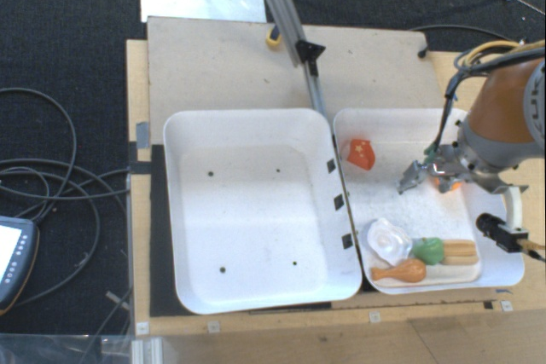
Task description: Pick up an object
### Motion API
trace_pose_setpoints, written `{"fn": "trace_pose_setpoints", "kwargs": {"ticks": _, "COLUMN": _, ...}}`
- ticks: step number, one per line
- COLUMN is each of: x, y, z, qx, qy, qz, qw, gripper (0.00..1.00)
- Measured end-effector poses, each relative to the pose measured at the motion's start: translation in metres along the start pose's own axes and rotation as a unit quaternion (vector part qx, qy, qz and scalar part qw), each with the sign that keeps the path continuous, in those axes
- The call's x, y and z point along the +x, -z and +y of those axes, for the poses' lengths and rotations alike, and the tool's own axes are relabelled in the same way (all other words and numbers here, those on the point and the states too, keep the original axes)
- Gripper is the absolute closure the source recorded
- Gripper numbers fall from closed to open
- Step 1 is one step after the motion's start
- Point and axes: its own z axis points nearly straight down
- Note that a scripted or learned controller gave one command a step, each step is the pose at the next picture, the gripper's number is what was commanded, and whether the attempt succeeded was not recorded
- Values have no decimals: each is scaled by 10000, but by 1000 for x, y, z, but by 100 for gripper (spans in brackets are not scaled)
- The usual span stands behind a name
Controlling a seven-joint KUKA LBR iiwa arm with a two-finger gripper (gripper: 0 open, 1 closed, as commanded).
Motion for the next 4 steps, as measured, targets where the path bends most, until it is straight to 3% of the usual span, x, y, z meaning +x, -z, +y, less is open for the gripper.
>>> {"fn": "trace_pose_setpoints", "kwargs": {"ticks": 1, "x": 0, "y": -50, "z": 0, "qx": -1, "qy": 1, "qz": 0, "qw": 10000, "gripper": 0}}
{"fn": "trace_pose_setpoints", "kwargs": {"ticks": 2, "x": 0, "y": -37, "z": 1, "qx": -30, "qy": 0, "qz": -5, "qw": 10000, "gripper": 100}}
{"fn": "trace_pose_setpoints", "kwargs": {"ticks": 4, "x": 6, "y": 74, "z": 5, "qx": -50, "qy": 25, "qz": -12, "qw": 10000, "gripper": 100}}
